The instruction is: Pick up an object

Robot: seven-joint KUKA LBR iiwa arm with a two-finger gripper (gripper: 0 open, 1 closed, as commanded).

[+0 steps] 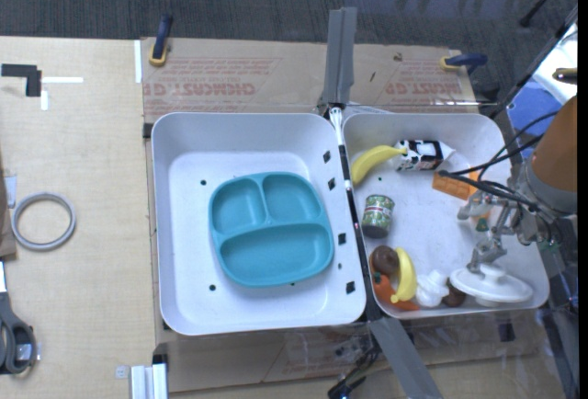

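Arm reaching into the right bin, nothing visibly grasped yet.

The blue divided plastic plate (272,229) is lying in the left white bin (175,232); the yellow banana (371,161) and small labelled tin can (377,214) are sitting free in the right white bin (418,121). The gripper (489,252) is hovering above a white disc-shaped lid (499,287); better descending squarely onto one item. Its finger state cannot be told amid cables.

Only print I can spot: red lettering on the cardboard sheet (276,80) behind my bins, upside down from here, too blurred to read w/ certainty. Small can (377,214) has a label, illegible.
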